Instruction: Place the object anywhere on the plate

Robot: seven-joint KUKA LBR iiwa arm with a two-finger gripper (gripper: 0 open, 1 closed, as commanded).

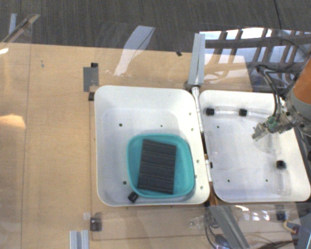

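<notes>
A teal square plate (185, 162) lies in the front part of the left bin (109, 139). A dark grey ribbed rectangular block (157, 165) rests flat on the plate, near its middle and turned slightly. My gripper (263, 128) hangs over the right bin (238, 180), toward its back right, well apart from the plate and the block. Nothing shows in the gripper.
The grey arm with its orange band (308, 82) comes in over the right bin's far right corner. Small black pieces (210, 111) (242, 112) (280, 164) sit in the right bin. Another small black piece (132, 196) lies by the plate's front left corner.
</notes>
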